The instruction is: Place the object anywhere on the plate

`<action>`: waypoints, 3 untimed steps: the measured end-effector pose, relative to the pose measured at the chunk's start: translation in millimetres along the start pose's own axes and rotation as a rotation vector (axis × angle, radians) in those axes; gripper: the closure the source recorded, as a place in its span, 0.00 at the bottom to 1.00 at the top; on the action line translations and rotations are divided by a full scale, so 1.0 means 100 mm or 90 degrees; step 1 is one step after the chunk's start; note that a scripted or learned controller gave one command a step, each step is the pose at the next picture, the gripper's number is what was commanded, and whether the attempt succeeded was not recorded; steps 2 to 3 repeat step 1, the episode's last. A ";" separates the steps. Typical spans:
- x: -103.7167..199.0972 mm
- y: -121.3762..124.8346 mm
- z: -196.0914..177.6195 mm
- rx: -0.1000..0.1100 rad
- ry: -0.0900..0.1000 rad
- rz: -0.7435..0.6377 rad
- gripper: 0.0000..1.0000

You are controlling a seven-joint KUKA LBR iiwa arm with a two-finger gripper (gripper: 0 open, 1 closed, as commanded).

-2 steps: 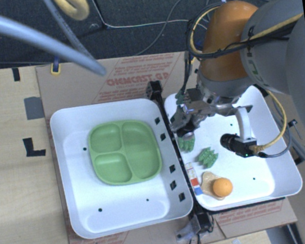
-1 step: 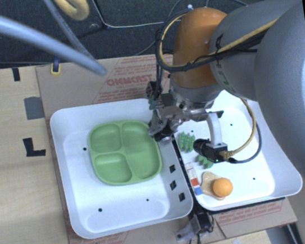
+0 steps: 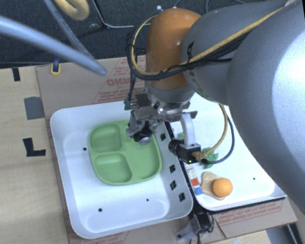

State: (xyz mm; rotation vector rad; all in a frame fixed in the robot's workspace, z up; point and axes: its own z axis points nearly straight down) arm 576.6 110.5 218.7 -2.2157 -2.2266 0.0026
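The gripper (image 3: 141, 130) is seen over the right edge of the green plate (image 3: 124, 153) in the left bin (image 3: 75, 175); whether it is wide, narrow or holding anything cannot be told. The object (image 3: 218, 186), orange and tan, is seen in the right bin (image 3: 253, 186), well apart from the plate.

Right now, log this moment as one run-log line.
gripper: over green plate, upper right edge | plate: in left bin | orange object: in right bin | placement: not done
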 end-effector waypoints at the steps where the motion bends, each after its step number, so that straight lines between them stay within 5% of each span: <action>1: -0.02 0.00 0.00 0.001 0.000 0.002 0.00; 3: -0.02 0.00 0.00 0.001 0.000 0.002 0.00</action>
